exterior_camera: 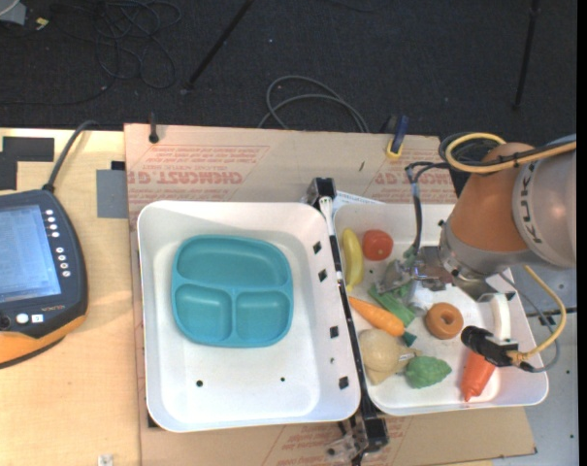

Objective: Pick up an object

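Where toys crowd the right bin [536, 388], the jaws [407, 278] hover

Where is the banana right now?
The banana is in the right bin, up against its left wall near the far end. A red tomato sits just to its right and a carrot lies below it.

Two bins sit side by side on the counter [99, 406]. The left bin [157, 357] holds a divided tray [233, 291] near its middle. In the right bin [536, 386], a banana [352, 257] lies along the left wall with a tomato [376, 245] just to its right. A carrot [375, 315] lies slantwise below them, a doughnut [444, 320] to its right. The gripper [407, 277] hangs between tomato and carrot. Left of both bins, a handheld control pendant [26, 270] rests at the counter's edge.
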You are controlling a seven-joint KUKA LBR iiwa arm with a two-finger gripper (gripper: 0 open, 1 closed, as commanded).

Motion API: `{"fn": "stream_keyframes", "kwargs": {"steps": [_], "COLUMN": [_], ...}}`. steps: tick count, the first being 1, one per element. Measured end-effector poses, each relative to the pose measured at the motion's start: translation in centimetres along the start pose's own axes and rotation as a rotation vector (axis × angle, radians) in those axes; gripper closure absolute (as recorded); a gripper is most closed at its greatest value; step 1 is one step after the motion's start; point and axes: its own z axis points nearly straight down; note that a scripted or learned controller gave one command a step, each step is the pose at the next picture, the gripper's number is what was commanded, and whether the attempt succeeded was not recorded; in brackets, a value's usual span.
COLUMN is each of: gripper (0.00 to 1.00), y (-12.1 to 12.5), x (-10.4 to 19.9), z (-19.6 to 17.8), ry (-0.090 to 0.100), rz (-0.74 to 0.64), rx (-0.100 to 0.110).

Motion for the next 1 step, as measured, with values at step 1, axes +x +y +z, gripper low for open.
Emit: {"fn": "stream_keyframes", "kwargs": {"steps": [1], "gripper": [1.0], "y": [0.65], "x": [-0.79], "z": [-0.13], "ry": [0.002], "rz": [0.004], "rx": [0.017]}}
